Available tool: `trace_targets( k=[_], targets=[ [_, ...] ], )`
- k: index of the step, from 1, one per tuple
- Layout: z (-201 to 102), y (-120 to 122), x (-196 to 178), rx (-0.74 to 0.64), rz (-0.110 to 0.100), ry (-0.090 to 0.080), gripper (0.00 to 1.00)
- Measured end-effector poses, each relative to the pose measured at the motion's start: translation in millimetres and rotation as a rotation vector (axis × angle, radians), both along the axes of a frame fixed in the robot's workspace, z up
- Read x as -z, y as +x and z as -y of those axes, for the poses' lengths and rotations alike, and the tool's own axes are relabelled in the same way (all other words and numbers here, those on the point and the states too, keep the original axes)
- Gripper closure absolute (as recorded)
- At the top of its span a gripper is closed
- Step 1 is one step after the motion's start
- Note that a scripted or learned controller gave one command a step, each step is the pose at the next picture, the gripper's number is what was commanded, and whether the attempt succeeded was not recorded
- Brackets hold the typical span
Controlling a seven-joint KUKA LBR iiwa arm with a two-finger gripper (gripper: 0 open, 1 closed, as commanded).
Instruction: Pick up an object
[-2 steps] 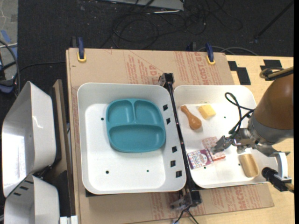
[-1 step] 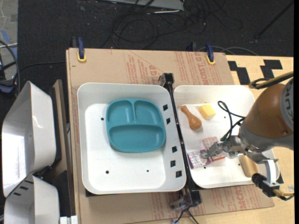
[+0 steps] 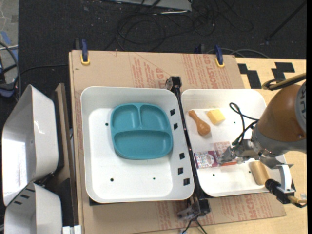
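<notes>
Right bin: jaws, grip unclear, touch purple packet.

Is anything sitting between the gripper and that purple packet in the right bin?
Nothing visible. The gripper is already down at the purple packet's right edge in the right bin. The wooden spoon and yellow block lie farther back, apart from it.

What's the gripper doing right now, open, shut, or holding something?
Gripper: down in the right bin, over the pink-and-white packet; whether it is open, shut or holding anything cannot be told from this view.
</notes>
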State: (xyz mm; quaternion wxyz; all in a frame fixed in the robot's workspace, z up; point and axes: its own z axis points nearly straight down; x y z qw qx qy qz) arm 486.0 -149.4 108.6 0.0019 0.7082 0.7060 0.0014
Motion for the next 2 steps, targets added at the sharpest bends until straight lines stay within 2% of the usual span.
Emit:
trace_targets(
  k=[2],
  targets=[
    [-12,15,-94,-0.007,0.0,-0.001,1.0]
  ],
)
